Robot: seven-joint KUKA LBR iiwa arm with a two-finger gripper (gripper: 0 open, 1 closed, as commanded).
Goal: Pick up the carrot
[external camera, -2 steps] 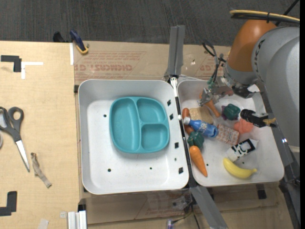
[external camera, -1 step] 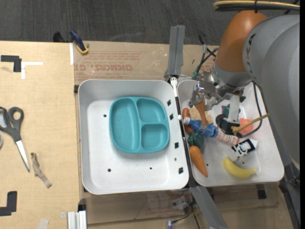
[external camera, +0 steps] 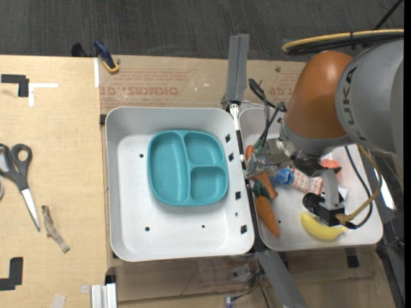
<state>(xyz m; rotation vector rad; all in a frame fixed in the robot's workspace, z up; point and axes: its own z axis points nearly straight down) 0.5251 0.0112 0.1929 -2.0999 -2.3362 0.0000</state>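
Note:
The carrot point(external camera: 267, 215) lies in the right bin point(external camera: 359, 236) along its left wall, orange, pointing toward the front, with its green top point(external camera: 261, 188) at the far end. My gripper point(external camera: 261, 160) hangs below the grey and orange wrist point(external camera: 321, 101), just behind the carrot's green end and close to the wall between the bins. The wrist and its cables hide much of it. Nothing shows lifted off the bin floor.
A teal divided plate point(external camera: 189, 167) sits in the left bin point(external camera: 128, 236). In the right bin a banana point(external camera: 321, 229), a blue item point(external camera: 284, 176), a red-and-white packet point(external camera: 313, 185) and a small orange piece point(external camera: 249, 153) crowd around the carrot. Scissors point(external camera: 20, 175) lie on the bench at left.

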